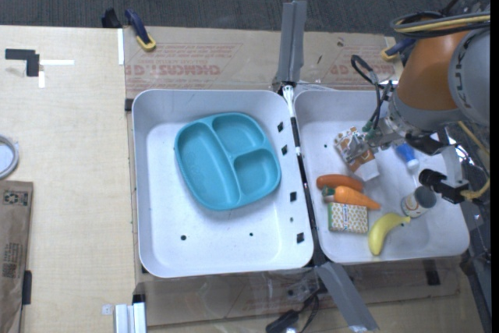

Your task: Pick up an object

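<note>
- The gripper (373, 138) sits in the right bin (327, 242), at about 12 o'clock from the produce — whether its fingers are parted or closed, I cannot tell.
- A crinkly packet (351, 147) lies just beside it, possibly touching.
- 2 carrots (348, 189) rest above a small box (348, 217) (banana (383, 231) at 3 o'clock).
- Left bin (156, 246) — holds a blue divided plate (227, 160).

Reaches in from the right edge as one grey jointed arm (475, 82) (broad orange band above the wrist), bent downward. Ends in a small dark two-finger gripper (373, 138), hanging low and pointing left; jaws too small to judge.
</note>
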### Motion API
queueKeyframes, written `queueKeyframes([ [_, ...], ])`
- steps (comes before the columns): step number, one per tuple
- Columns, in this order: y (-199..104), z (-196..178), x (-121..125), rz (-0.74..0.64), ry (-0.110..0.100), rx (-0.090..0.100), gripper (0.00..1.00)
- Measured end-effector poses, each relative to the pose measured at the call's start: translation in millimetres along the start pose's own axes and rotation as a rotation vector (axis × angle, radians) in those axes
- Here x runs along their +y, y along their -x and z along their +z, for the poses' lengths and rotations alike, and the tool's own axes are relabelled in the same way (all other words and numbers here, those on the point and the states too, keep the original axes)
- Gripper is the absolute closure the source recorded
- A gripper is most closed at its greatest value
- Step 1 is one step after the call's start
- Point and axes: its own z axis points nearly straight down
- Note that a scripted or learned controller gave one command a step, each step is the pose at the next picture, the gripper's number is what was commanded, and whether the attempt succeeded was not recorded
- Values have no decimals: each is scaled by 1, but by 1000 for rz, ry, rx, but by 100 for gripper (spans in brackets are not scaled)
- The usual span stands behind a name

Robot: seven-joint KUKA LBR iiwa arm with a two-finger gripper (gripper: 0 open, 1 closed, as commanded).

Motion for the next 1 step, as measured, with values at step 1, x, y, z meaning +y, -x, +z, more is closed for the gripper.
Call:
queueKeyframes([
  [1, -61, -114, 33, -49, 0, 0, 100],
])
